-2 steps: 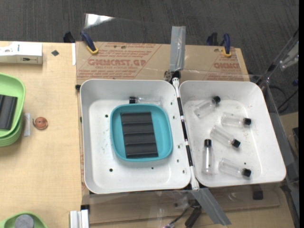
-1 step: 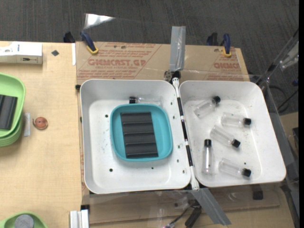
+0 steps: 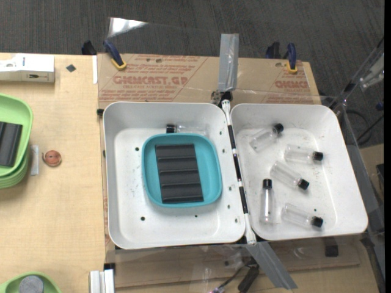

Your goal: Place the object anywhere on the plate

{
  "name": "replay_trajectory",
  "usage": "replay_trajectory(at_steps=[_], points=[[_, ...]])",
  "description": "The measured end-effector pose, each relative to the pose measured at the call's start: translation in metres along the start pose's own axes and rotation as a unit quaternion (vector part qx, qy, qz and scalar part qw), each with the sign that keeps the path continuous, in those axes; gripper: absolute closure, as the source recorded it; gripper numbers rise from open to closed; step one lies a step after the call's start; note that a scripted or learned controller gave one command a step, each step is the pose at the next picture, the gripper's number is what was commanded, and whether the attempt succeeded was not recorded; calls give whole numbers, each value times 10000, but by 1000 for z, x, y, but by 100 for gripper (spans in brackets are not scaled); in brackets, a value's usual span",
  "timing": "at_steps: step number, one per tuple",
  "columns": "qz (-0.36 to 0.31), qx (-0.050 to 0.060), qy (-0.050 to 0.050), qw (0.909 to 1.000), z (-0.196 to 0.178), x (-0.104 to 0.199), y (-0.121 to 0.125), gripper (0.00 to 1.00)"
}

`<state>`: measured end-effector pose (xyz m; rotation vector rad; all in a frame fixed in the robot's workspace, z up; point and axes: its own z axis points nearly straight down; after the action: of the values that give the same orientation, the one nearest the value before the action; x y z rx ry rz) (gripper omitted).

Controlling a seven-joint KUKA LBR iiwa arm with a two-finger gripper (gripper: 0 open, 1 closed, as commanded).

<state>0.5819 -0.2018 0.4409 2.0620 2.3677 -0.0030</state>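
- The two white bins sat side by side; the left bin (image 3: 122, 182) bore the teal plate (image 3: 181, 170), laid flat near its middle, presumably so anything dropped from above would land on it; a dark ribbed insert (image 3: 179, 173) covered most of the plate's floor.
- The right bin (image 3: 342, 163) served as the supply side; five clear vials with black caps lay loose on their sides there, well apart, which should leave room to close on one.
- Any of them could be the object to move: for instance the upper vial (image 3: 267, 136) or the one lying upright in the picture (image 3: 267, 198); none was on the plate yet.
- A sixth vial (image 3: 183, 129) lay in the left bin just behind the plate; being clear, its body was hard to make out against the white.
- The gripper's state could not be told.
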Motion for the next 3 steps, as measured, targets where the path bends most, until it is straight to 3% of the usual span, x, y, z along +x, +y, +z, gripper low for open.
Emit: replay_trajectory(at_steps=[3], points=[[0,0,0,10000,0,0,0,0]])
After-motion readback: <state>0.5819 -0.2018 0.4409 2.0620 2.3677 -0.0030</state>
